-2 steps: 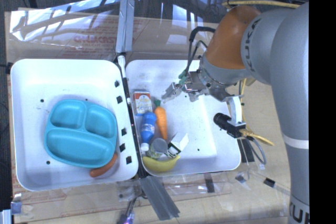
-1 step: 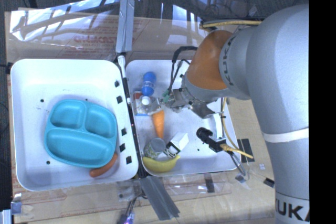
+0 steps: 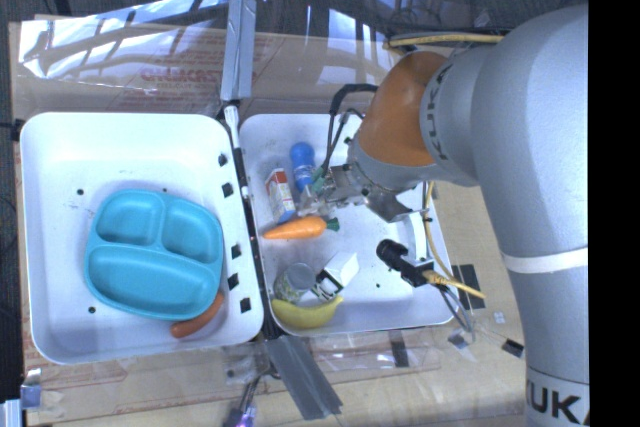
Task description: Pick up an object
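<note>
In the right bin [image 3: 420, 310] an orange carrot [image 3: 293, 229] lies across the middle with its green top pointing right. My gripper [image 3: 325, 193] hangs low just above that green end, under the orange wrist band. A blue bottle [image 3: 302, 163] lies close to the gripper's left. A small red-and-white bottle [image 3: 280, 193] lies left of the blue one. At the near edge are a yellow banana [image 3: 305, 313], a tin can [image 3: 293, 281] and a white-and-black piece [image 3: 335, 275]. The arm hides the bin's far right part.
The left bin [image 3: 60, 165] holds a blue divided plate [image 3: 155, 253] with a brown sausage [image 3: 200, 320] beside its near edge. A dividing wall [image 3: 240, 205] with black clips separates the bins. Bare floor shows in the right bin's near right corner.
</note>
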You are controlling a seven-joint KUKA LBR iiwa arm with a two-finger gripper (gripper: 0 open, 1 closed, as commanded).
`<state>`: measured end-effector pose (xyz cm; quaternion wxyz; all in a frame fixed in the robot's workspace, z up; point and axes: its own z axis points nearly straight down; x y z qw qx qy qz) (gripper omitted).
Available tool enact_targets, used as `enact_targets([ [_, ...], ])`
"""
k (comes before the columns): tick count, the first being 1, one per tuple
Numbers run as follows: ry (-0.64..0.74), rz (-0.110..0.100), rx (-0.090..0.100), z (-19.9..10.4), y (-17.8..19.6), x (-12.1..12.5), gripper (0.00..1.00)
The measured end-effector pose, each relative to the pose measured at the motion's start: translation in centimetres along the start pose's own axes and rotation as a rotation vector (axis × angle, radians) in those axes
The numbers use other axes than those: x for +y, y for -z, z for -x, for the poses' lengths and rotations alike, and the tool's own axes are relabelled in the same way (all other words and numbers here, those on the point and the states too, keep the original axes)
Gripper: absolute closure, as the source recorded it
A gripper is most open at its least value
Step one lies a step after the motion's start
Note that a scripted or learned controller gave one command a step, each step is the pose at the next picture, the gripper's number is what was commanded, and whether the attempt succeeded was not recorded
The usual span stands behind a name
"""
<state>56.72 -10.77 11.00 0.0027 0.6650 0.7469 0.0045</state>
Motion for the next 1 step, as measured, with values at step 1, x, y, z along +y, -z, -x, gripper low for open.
enact_targets([
  [1, -0.054, -0.012, -0.002, -3.94, 16.84, 5.73, 1.00],
])
